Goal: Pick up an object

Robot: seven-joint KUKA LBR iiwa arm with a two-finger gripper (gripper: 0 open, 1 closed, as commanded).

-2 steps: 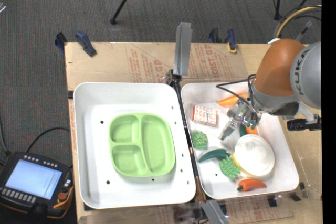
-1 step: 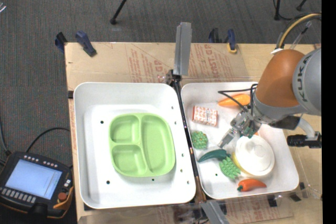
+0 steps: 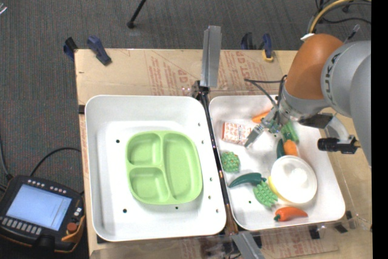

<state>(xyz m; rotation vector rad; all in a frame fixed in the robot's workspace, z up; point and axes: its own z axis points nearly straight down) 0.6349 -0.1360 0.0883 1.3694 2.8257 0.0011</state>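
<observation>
1. Two white bins are set side by side on the bench. A green divided plate (image 3: pixel 164 167) is seen lying in the left bin (image 3: pixel 97 130), while the loose items are gathered in the right bin (image 3: pixel 327 191).
2. The gripper (image 3: pixel 265 128) is lowered into the upper middle of the right bin, its fingers spread moderately apart, with nothing seen held between them.
3. No single target is fixed by the task. The nearest candidates are judged to be the small orange-and-white packet (image 3: pixel 236 131), just beside the fingertips on their left, and the carrot (image 3: pixel 290 147), close on the right under the wrist.
4. Further off in the same bin, a green knobbly piece (image 3: pixel 230 161), a dark green pepper (image 3: pixel 246 179), a second green knobbly piece (image 3: pixel 265 193), a white bowl (image 3: pixel 294 178) and an orange pepper (image 3: pixel 290 213) are seen.
5. A miss is judged likely if the fingers are closed where they stand, since they appear to lie beside the packet and not around it.
6. The flat packet could be pushed along the floor instead of being pinched.
7. The carrot's rounded form could let it be squeezed out sideways.
8. A neighbouring item could be nudged or caught by accident, given the crowding near the wrist.
</observation>
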